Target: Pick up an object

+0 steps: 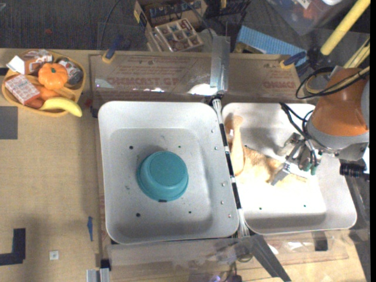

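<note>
In the right bin (294,213), a long pale tan object (236,148) lies along the left wall. A flatter tan piece (258,157) lies beside it toward the bin's middle. My gripper (282,170) hangs low over the right end of that flat tan piece, reaching in from the right below the orange band (338,107) of the arm. Whether it touches the piece is unclear. A teal bowl (164,175) sits upside down in the middle of the left bin (117,128).
A yellow dish (12,90) with a small pumpkin, a banana and small boxes sits on the bench at the far left. A cardboard wall (153,78) runs behind both bins. Cables (314,78) loop near the arm at the right.
</note>
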`<state>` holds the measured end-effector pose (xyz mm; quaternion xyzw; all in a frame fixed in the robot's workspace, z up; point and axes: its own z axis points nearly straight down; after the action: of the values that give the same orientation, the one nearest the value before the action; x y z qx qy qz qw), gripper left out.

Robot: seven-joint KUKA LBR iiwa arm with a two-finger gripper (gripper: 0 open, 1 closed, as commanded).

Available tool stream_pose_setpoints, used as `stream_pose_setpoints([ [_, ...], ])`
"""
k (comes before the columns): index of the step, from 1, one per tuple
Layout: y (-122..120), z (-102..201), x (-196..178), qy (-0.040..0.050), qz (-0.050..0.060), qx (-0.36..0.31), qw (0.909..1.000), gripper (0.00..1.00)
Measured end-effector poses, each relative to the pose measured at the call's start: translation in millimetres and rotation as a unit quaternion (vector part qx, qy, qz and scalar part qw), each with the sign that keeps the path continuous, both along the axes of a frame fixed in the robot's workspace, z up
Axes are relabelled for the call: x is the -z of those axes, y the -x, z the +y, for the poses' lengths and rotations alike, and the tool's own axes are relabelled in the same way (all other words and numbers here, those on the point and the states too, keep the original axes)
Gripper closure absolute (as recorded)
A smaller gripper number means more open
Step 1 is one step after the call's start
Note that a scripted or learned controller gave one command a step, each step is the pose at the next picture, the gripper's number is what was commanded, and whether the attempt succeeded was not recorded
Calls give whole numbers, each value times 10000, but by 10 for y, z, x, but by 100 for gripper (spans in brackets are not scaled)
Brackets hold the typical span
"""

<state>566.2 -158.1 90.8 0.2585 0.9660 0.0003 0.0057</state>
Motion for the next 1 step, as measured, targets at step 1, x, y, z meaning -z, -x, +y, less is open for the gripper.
stream_pose_setpoints([
  [1, -10, -11, -113, -8, -28, 23, 10000, 100],
])
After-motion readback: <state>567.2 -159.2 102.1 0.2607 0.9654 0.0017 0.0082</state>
